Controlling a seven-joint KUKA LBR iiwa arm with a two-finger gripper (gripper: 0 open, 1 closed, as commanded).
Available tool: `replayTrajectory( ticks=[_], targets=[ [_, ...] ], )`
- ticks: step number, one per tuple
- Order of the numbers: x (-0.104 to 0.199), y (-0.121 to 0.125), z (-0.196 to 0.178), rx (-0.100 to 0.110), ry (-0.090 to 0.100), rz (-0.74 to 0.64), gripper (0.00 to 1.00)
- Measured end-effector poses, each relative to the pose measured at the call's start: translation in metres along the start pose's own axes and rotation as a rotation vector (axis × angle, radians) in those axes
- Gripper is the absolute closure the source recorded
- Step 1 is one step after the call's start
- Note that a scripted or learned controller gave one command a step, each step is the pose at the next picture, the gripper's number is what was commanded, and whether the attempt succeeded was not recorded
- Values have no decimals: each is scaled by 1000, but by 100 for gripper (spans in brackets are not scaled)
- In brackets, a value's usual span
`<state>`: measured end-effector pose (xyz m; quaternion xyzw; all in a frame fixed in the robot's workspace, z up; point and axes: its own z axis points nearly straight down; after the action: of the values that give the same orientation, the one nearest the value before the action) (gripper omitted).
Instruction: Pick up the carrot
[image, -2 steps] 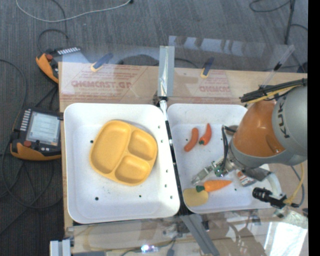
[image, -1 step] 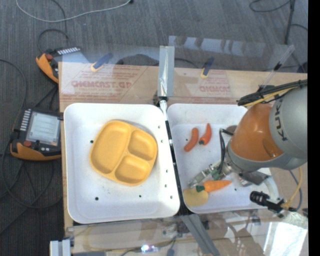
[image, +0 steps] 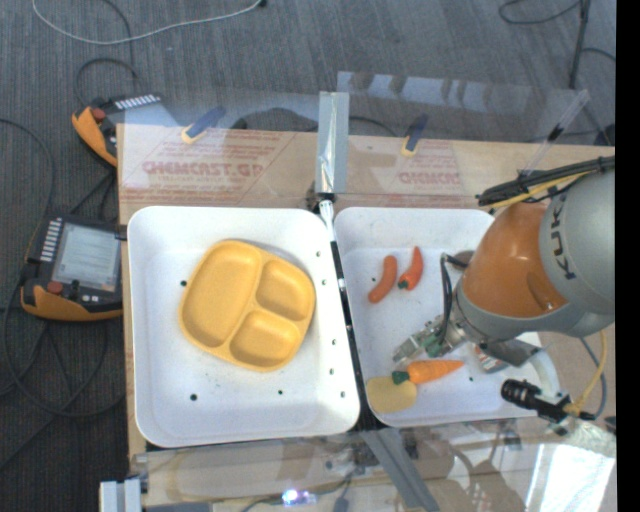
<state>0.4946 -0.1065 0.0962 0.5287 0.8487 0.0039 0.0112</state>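
orange carrot (image: 436, 371) with green stem end, lying flat near right bin's (image: 352, 330) near edge; gripper (image: 425, 341) just above it, grip state unclear

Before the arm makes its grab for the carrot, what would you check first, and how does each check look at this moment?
1. Carrot in view and uncovered: ok; it lies near the front edge of the right bin.
2. Gripper close to the carrot: ok; it sits just above the carrot's leafy end.
3. Fingers open or shut: cannot tell.
4. Carrot already held: not ok; it lies flat in the bin.
5. Space around the carrot: not ok; a pale yellow round piece touches its green end.
6. No mix-up with lookalikes: ok; the sausage and orange chili pepper lie apart, farther back.
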Motion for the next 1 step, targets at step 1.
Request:
replayTrajectory(
  ticks=[1],
  targets=[
    [62,23,-84,27,11,411,100]
  ],
)
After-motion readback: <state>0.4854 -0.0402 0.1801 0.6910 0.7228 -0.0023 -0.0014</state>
